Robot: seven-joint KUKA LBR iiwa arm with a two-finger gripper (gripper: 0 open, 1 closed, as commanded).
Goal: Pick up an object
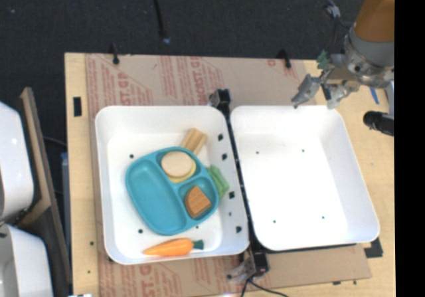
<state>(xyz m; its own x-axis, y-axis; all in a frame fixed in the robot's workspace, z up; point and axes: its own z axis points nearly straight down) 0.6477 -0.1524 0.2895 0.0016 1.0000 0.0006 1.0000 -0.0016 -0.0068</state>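
Observation:
The left bin (113, 136) holds a blue divided tray (156, 199) with a round cracker (178, 164) and a brown waffle piece (198, 201) in its compartments. A tan wooden block (194, 139) lies just behind the tray, a green piece (220, 181) at its right edge, and an orange carrot (170, 247) near the bin's front wall. My gripper (320, 94) hangs over the far rim of the right bin (345, 156), well away from these objects. Its fingers stand apart with nothing between them.
A black clamp (221, 98) sits at the far end of the divide between the bins. The bench top (153, 80) of brown board extends behind both bins. White equipment (13, 183) stands at the left edge.

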